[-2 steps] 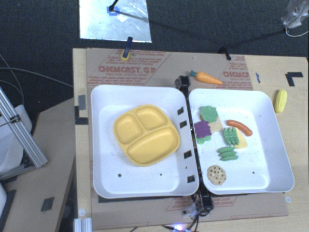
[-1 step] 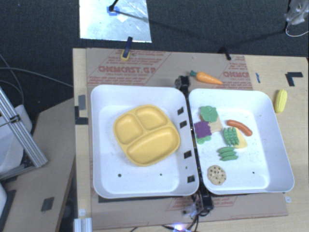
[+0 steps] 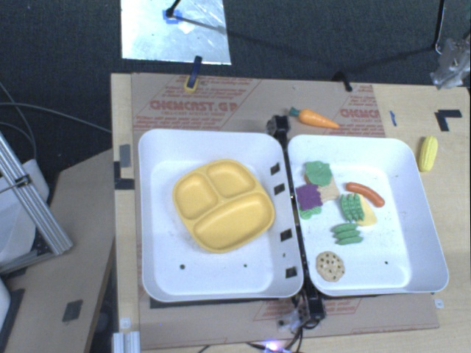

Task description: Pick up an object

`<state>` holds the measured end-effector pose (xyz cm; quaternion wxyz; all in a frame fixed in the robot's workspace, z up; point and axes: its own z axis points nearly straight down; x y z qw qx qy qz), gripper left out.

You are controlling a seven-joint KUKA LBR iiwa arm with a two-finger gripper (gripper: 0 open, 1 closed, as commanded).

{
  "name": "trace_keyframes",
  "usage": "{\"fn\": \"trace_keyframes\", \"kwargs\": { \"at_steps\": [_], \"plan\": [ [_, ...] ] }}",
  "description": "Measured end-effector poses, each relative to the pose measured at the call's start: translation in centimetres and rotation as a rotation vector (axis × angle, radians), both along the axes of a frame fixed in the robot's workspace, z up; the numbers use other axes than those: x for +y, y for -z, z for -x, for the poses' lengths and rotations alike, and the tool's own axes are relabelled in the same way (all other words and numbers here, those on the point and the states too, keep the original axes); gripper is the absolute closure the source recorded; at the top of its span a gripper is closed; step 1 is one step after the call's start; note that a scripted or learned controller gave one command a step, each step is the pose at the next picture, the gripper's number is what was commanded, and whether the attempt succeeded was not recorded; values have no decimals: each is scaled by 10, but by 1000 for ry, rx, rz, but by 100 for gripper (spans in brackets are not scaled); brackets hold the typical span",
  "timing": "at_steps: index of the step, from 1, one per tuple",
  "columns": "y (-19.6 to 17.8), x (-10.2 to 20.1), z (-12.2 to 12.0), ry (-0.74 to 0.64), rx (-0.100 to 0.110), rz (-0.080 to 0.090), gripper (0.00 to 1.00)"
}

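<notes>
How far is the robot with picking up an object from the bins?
Nothing looks done yet. The toy foods, such as the sausage, the cookie and the pea pod, lie in the right bin, and the yellow tray lies in the left bin. Nothing is lifted. The whole pick is left.

Seen from above: a bench [image 3: 243,98] topped with brown printed board, bearing two shallow white bins edge to edge. Left bin [image 3: 158,271] and right bin [image 3: 427,259] meeting along a dark seam at centre. Lying directly on the board beyond the bins, a toy carrot [image 3: 315,118], just past the right bin's far edge. A yellow corn cob [image 3: 427,154] resting beside that bin's right rim. Near the far edge on the left, a small blue-and-yellow clip [image 3: 193,74].
</notes>
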<state>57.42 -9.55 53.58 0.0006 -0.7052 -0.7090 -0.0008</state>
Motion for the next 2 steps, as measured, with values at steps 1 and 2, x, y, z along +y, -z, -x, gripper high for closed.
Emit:
{"fn": "trace_keyframes", "kwargs": {
  "at_steps": [1, 2],
  "plan": [
    [-11, -1, -4, -2, -7, 3, 100],
    [80, 11, -73, -1, 4, 1, 100]
  ]
}}
